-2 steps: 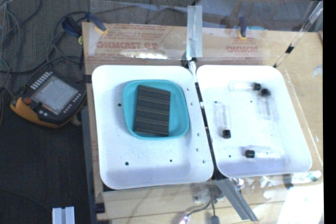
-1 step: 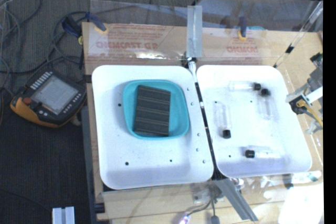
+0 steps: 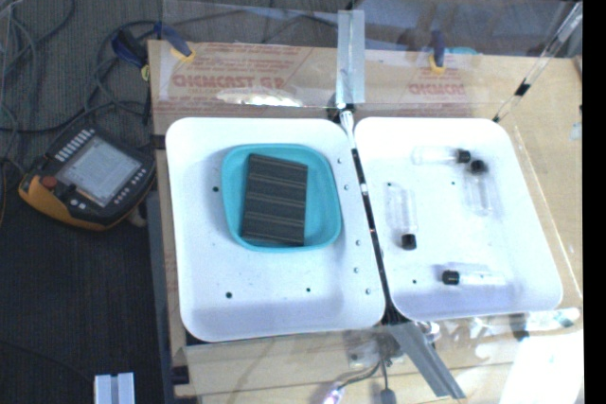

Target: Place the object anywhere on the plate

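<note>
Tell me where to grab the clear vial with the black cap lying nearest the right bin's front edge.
Grip the clear plastic vial with the black cap across its transparent body, coming straight down from above. It lies flat, long axis left to right, so close the fingers front to back.

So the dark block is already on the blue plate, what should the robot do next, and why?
Probably nothing more with the block: the dark ribbed block lies flat on the blue plate in the left bin, so the placing looks done. A sensible next small move would be to keep the arm back from the bins. The clear vials with black caps in the right bin can stay.
</note>
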{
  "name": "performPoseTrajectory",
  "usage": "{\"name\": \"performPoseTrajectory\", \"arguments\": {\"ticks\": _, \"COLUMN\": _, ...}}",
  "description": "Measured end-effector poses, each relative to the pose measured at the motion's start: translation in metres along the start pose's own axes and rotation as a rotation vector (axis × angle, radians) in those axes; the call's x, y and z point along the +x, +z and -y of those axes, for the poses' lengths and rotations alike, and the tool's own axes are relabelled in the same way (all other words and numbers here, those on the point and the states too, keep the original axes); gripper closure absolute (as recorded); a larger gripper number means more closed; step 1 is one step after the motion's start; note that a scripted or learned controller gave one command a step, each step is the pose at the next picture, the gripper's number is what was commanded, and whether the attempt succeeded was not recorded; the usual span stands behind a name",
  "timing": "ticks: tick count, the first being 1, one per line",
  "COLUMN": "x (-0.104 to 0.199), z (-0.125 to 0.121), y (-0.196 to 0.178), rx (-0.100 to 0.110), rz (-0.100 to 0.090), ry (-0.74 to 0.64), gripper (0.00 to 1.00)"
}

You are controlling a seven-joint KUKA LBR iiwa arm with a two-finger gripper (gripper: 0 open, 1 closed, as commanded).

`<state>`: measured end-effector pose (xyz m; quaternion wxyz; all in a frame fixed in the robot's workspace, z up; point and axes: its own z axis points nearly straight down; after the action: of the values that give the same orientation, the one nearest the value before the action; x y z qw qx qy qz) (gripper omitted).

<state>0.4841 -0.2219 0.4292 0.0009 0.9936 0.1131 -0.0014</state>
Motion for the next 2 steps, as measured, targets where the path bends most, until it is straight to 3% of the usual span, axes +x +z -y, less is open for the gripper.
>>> {"name": "performPoseTrajectory", "arguments": {"ticks": 2, "x": 0.0000, "z": 0.0001, "y": 0.0001, "rx": 0.000, "rz": 0.000, "ry": 0.000, "gripper": 0.00}}
